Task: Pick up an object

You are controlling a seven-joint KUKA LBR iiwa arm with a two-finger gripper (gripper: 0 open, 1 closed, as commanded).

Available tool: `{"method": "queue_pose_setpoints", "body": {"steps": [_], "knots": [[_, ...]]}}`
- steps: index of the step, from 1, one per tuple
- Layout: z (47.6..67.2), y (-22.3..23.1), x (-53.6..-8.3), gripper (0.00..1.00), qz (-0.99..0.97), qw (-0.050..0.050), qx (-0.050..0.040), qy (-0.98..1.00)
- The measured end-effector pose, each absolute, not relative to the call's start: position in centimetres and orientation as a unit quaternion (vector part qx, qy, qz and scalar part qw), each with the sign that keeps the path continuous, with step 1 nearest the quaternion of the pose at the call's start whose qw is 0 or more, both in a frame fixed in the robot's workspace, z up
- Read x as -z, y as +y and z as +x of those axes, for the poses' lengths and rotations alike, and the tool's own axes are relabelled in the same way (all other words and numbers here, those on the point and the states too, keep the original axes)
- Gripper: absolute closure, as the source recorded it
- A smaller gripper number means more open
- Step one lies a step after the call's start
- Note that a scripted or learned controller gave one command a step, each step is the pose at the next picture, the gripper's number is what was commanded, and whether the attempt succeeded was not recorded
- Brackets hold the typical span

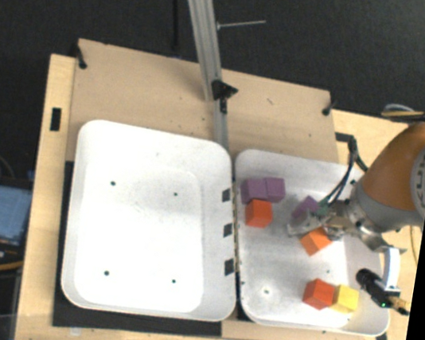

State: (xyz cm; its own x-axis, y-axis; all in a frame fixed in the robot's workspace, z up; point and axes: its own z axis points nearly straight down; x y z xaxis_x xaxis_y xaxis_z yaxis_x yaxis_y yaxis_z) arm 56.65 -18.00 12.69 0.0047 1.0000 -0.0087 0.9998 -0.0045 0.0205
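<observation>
My gripper (318, 226) hangs low over the right bin (271, 300), reaching in from the right. An orange block (315, 242) lies directly under its tip, and a purple block (306, 209) sits just to its upper left. Whether the fingers touch either block is hidden by the wrist. Near the bin's left side, two purple blocks (263, 188) lie side by side with an orange block (259, 213) just below them. At the lower right, an orange-red block (320, 294) touches a yellow block (347, 298).
The left bin (148, 219) sits beside the right one, with a divider of black clips between them. A metal pole (207, 31) slants across the back. Cables and a black fitting (379, 286) hang by the right bin's right rim.
</observation>
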Motion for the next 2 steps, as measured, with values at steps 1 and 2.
{"method": "queue_pose_setpoints", "body": {"steps": [1,2], "knots": [[56.8,-18.1,-13.7,1.00,0.711,0.014,-0.0058,0.703],[56.9,-19.2,-19.8,1.00,0.709,0.004,-0.0017,0.705]]}}
